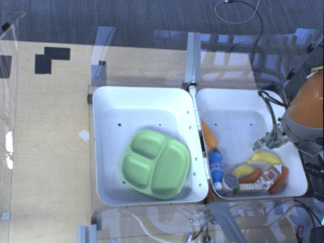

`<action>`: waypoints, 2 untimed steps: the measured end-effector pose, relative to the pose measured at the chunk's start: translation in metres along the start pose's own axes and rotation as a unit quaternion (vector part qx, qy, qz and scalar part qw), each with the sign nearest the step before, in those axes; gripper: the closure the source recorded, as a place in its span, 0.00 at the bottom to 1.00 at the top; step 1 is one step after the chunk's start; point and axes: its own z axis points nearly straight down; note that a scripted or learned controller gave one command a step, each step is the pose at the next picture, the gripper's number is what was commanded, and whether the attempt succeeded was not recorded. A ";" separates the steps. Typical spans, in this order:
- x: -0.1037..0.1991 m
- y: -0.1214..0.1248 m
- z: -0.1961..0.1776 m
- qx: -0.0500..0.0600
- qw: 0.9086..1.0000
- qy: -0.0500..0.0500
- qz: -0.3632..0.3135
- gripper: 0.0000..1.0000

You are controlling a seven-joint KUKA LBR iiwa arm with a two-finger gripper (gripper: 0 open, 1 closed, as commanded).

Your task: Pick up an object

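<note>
Yellow banana in right bin | light, smooth, likely rigid plastic | grasp across its middle | gripper just above it, finger state cannot be told

Bins white. Tray pale green. Banana yellow. Carrot orange. Bottle blue. Bench light wood with black marks. Arm's band orange.

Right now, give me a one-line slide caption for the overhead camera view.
Gripper poised above a banana in the right bin; green divided plate in the left bin.
</note>
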 end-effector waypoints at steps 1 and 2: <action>0.066 -0.007 -0.107 0.005 0.999 0.003 0.036 1.00; 0.076 0.032 -0.051 0.007 0.999 0.005 0.054 1.00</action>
